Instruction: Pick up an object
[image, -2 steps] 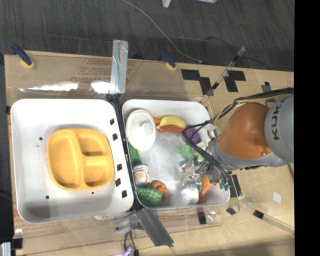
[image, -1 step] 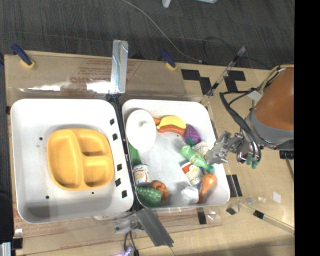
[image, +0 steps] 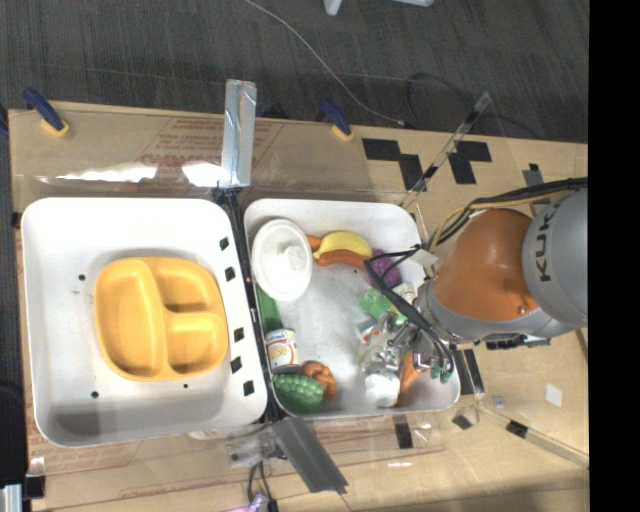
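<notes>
Cardboard covers the bench under two white bins; the left bin (image: 40, 300) holds a yellow divided tray (image: 160, 317), and the right bin (image: 330, 212) holds the small things.

From the camera above, the arm's orange band (image: 485, 272) enters from 3 o'clock, and the gripper (image: 400, 345) is low in the right bin, at about 5 o'clock of it. Whether its fingers are wide or narrow I cannot tell, because clutter and cables hide them.

Just beside the gripper lie a green piece (image: 377, 302), a clear crumpled item (image: 380, 385) and an orange carrot-like piece (image: 408, 378). Farther off are a white bowl (image: 282, 258) at 10 o'clock, a banana (image: 343, 243) at 12 o'clock, a small can (image: 281, 349) and a green corn-like toy (image: 300, 390) at 7 o'clock.

I judge that these toys are light, hard plastic, smooth and a little slippery, not fragile. The carrot-like piece is best taken across its narrow middle; the clear item looks soft and may slip.
</notes>
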